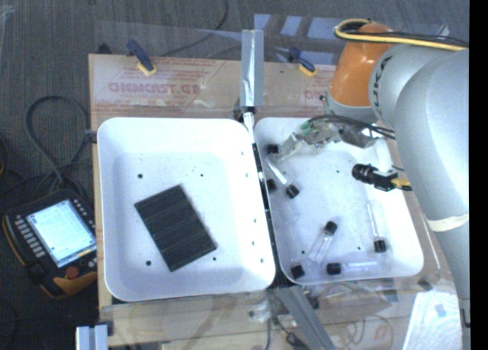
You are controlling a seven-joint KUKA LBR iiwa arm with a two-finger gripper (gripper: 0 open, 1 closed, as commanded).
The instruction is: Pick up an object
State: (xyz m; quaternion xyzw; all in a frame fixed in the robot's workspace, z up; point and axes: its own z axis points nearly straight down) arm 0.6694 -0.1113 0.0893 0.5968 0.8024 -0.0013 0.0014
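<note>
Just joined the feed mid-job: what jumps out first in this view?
The big grey arm with its orange band dominates the right side, reaching over the right bin. That bin holds several clear vials with black caps scattered about. In the left bin a single dark ribbed rectangular pad lies flat and at a slant.

The bulky, smooth grey robot arm (431, 135) bore a rounded orange band (354, 74), with a yellow-and-black cable (396, 36) looped across it.

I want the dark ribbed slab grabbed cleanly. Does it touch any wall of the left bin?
Apart. The camera view shows white floor all round the dark ribbed slab inside the left bin.
</note>
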